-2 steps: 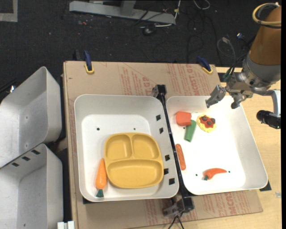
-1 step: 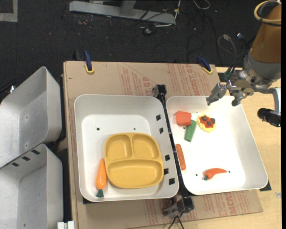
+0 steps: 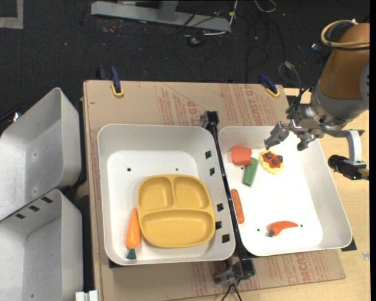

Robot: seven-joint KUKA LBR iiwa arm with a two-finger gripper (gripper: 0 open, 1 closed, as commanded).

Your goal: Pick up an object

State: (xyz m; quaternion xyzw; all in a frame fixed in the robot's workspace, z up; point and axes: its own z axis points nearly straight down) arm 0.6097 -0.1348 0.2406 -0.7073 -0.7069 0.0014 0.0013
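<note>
This is a robot lab or test workshop, not a home. A bare board [image 3: 176, 97] printed with red lettering serves as the bench top, held by clamps [image 3: 117, 82] at 11 and 1 o'clock. Two white bins [image 3: 111, 141] sit side by side on it, with spare bins [image 3: 35, 147] stacked at 9 o'clock. Loose cables [image 3: 258, 53] trail over dark carpet [image 3: 53, 53] at 12 o'clock, near a grey metal stand [image 3: 158, 14]. An industrial arm [image 3: 343, 70] reaches in at 2 o'clock. The food in the bins is toy plastic.

Red print on the cardboard [image 3: 176, 97] is unreadable.
</note>
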